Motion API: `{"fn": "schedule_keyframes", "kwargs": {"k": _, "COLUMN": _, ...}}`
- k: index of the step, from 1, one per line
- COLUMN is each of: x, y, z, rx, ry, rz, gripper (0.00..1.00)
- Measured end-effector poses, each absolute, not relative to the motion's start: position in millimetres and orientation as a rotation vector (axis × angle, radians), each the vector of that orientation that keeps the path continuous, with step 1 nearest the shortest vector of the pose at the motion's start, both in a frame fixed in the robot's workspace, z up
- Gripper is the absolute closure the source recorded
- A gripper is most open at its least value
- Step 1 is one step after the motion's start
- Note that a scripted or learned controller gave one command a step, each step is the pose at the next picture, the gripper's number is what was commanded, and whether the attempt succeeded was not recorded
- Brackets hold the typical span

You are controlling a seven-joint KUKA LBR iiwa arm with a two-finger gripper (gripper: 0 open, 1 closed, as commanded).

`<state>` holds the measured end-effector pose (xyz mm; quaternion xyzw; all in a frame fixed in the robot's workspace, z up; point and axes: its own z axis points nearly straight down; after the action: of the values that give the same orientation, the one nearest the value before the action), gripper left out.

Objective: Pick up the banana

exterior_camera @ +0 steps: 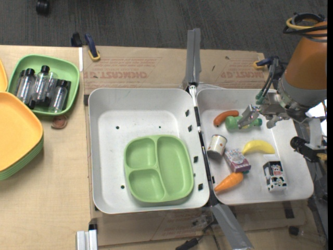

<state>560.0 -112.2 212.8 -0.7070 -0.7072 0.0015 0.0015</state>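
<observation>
Carrot [229, 182] below banana [258, 147]; end effector [251, 114] low, above-left of it.

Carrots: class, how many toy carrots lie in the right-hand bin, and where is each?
2. One carrot lies near the bin's back left, beside the gripper. The other carrot lies at the front left, just below the purple box. None seems hidden.

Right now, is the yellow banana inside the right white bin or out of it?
Inside: the yellow banana lies on the floor of the right white bin.
</observation>
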Motion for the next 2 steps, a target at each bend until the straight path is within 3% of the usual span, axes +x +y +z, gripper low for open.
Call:
{"fn": "schedule_keyframes", "kwargs": {"k": 1, "x": 575.6, "y": -129.1, "z": 181.5, "rx": -2.357, "ry": -2.073, "rz": 0.004, "gripper": 0.0}}
{"fn": "schedule_keyframes", "kwargs": {"k": 2, "x": 614.1, "y": -138.9, "z": 124.0, "rx": -2.447, "ry": -1.974, "rz": -0.002, "gripper": 0.0}}
